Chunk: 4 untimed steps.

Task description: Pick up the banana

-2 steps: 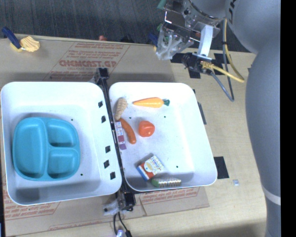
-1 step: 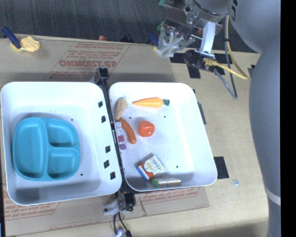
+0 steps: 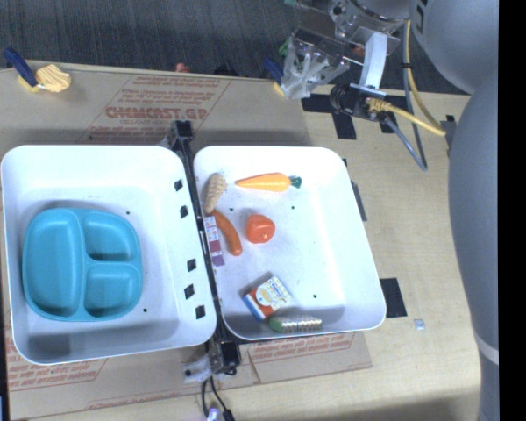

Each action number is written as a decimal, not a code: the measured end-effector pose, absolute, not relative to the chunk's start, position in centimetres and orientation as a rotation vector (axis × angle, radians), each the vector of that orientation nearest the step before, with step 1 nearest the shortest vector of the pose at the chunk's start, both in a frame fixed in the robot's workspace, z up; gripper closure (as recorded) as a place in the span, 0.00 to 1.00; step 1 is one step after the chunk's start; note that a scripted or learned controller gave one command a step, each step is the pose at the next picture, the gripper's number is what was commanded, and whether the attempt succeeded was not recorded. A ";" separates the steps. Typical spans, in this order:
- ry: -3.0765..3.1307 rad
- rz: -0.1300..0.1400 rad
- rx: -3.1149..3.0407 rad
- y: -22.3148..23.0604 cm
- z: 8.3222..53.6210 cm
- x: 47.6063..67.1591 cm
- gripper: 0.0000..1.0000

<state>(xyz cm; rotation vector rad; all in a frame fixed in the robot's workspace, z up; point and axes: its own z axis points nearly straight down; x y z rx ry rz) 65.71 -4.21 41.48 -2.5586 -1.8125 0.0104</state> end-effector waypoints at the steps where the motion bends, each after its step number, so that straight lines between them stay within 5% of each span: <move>1: -1.921 0.010 -2.481 -9.0 30.1 65.6 1.00; 2: -1.774 0.010 -2.586 1.8 19.0 65.1 1.00; 3: -1.775 0.008 -2.588 -6.9 21.2 63.0 1.00; 4: -1.973 0.002 -2.446 -5.2 33.7 65.7 1.00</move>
